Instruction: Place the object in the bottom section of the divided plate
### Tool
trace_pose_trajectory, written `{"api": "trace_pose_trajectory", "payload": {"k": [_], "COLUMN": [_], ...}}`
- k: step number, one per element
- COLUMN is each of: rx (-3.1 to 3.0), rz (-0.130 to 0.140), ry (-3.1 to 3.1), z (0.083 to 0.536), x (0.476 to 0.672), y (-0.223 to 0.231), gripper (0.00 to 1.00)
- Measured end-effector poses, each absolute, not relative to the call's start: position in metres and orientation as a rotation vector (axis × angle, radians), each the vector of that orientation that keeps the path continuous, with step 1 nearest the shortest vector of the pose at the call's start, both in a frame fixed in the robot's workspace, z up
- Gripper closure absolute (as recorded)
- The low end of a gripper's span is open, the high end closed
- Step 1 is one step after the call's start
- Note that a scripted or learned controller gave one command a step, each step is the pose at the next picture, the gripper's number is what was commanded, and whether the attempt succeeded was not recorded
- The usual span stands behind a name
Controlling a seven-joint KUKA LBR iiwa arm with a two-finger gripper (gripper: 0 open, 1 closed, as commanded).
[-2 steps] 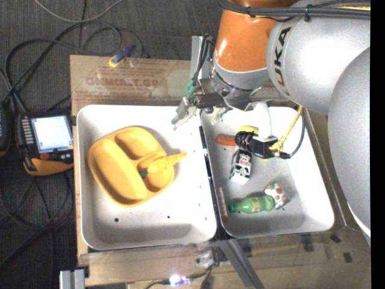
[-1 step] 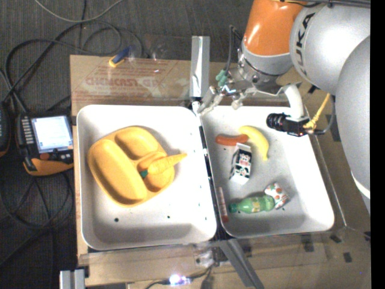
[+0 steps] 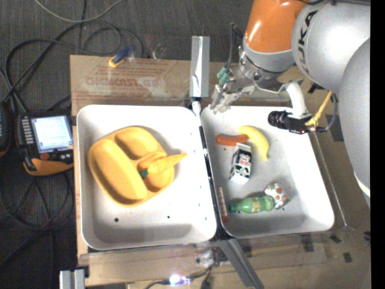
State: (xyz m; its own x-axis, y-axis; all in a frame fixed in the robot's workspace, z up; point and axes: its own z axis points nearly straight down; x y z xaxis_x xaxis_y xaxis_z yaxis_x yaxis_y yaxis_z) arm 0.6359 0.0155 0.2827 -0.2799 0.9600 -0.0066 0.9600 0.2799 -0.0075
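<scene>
arm: grey KUKA with orange band, reaches in from the right, wrist above the back edge of the right bin [image 3: 313,161]
claw [image 3: 219,104]: hangs over the back-left corner of the right bin, beside the divider between the bins; cannot tell if open or closed, nothing visible between its tips
divided plate [image 3: 117,167]: yellow, three sections, sits in the left bin [image 3: 102,227], left of centre
carrot [image 3: 162,162]: orange toy with green stub, lies on the plate's right-hand section, pointed tip poking out over the rim toward the right bin
carrot vs bottom section: it rests at the plate's lower right; whether that section counts as "bottom" is unclear from this angle
right bin contents: banana [image 3: 257,140] at back centre, red sausage [image 3: 231,139] just left of it and touching or nearly so, small black-and-white milk carton [image 3: 241,163] just in front of both
right bin front: green bottle [image 3: 252,205] lying on its side, a white cup with red and green spots [image 3: 277,193] at its right end, touching
worktop [image 3: 129,80]: brown board behind the left bin, a blue-and-yellow item [image 3: 120,56] at its back edge
floor left: teach pendant [image 3: 45,137] with lit screen, cables around it
</scene>
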Motion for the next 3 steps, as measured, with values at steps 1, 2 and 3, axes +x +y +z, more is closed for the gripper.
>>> {"api": "trace_pose_trajectory", "payload": {"k": [1,2,3], "rx": [1.542,1.269,0.598], "rz": [-0.006,-0.006,-0.001], "ry": [2.735,2.872,3.082], "z": [0.313,0.343,0.359], "x": [0.637,0.641,0.638], "y": [-0.015,-0.049,-0.058], "gripper": [1.00,1.00,1.00]}}
